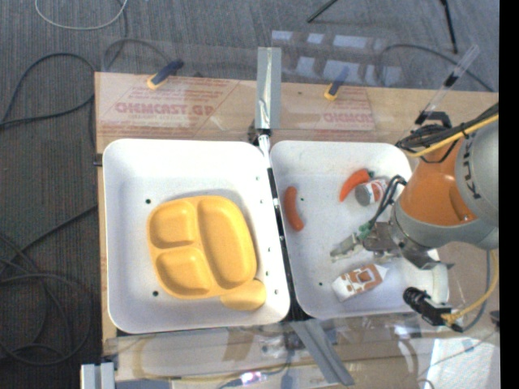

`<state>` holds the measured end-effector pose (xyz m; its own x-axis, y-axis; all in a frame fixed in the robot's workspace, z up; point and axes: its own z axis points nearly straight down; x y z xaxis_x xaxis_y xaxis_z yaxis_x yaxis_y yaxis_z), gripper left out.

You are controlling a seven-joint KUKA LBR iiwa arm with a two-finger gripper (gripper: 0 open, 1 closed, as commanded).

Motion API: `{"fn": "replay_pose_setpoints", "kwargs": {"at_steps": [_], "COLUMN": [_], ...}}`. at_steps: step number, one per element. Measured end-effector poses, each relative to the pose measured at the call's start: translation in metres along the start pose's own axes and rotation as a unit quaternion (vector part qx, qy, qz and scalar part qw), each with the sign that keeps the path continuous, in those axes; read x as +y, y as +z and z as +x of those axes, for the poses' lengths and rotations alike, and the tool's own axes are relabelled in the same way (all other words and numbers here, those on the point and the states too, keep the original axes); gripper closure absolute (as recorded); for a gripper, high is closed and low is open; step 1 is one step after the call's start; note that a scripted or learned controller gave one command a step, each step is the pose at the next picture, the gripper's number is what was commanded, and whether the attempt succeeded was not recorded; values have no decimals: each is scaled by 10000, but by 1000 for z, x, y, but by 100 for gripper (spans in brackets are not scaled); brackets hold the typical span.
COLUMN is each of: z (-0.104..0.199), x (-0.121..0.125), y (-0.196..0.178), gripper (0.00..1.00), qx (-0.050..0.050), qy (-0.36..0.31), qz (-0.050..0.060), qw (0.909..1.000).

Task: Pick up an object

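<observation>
In the right bin [324,298] my gripper [347,248] hangs low over the white floor, pointing left from the grey and orange arm [438,201]. A white and orange packet [361,280] lies just below it, apart from it. An orange-red sausage shape [293,208] lies at the bin's left side. Up and to the right of the gripper rest a red pepper shape [354,182] and a small can [371,191], side by side. I see nothing held in the gripper.
The left bin [122,177] holds a yellow divided tray [201,244] with a yellow lump [243,296] at its lower right corner. A ridge [276,217] separates the bins. Cables [430,132] run by the arm at the right.
</observation>
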<state>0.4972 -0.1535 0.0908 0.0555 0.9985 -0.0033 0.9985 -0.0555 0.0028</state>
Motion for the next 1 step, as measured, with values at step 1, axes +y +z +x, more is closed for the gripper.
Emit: {"fn": "replay_pose_setpoints", "kwargs": {"at_steps": [1], "z": [23], "x": [95], "y": [1], "gripper": [0], "qx": [-6], "qy": [-609], "qz": [-51], "qw": [9981]}}
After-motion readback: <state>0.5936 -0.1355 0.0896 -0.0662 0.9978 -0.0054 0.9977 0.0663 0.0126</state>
